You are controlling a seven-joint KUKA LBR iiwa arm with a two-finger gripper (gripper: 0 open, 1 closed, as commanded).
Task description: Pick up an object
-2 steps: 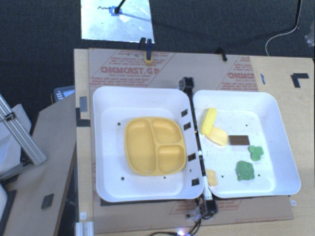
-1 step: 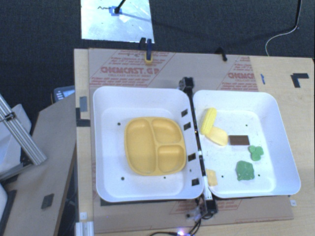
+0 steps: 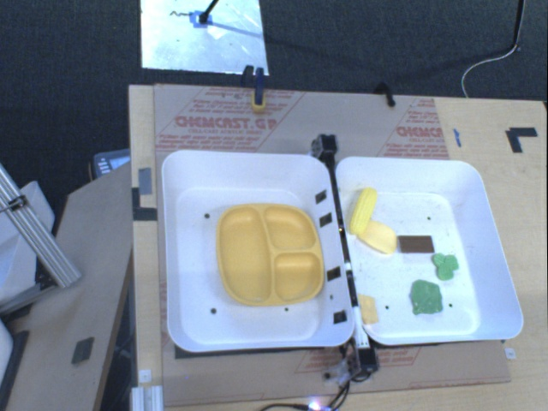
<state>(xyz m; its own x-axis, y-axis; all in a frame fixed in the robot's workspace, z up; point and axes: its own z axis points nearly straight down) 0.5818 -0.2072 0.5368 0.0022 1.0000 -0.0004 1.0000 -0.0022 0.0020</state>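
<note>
**Two bins, a spread of play food to choose from**

Starting nearest on the worktop (image 3: 514, 118): in the right bin (image 3: 492, 229), a small pale yellow block (image 3: 368, 308) sits in the near corner, hard against the divider between the bins. Just along from it is a green leafy piece (image 3: 425, 297), and a smaller green floret (image 3: 444, 265) lies a little beyond that, apart from it. Moving back, there's a flat brown rectangle (image 3: 416, 245), with a yellow wedge (image 3: 378, 237) just beside it. An ear of corn (image 3: 363, 210) leans up from the wedge, and the two appear to touch.

Over in the left bin (image 3: 184, 229), a yellow divided plate (image 3: 270, 253) lies flat in the middle.

Further back, a yellow and blue clip (image 3: 257, 91) stands on the red-lettered sheet (image 3: 223, 120), and beyond the worktop lies a shiny square panel (image 3: 203, 24).

My hand: spread or pressed together, I cannot tell.
</note>
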